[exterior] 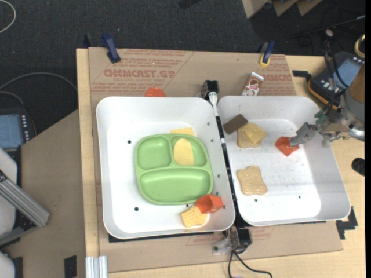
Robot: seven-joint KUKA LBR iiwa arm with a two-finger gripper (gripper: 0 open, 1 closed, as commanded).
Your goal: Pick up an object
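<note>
In the right bin (324, 204) lie a small red block (284, 146), a yellow wedge (251, 135), a dark brown block (235, 123) and a tan toast-shaped piece (252, 180). My gripper (305, 134) reaches in from the right edge, low over the right bin's far right part. Its tip is right beside the red block, on the block's right side. Nothing is seen lifted off the bin floor.
The left bin (116, 155) holds a green divided plate (168, 184) with a yellow piece (184, 152) in one compartment. An orange piece (209, 202) and a yellow one (194, 216) lie at its front. A small carton (253, 84) lies behind the bins.
</note>
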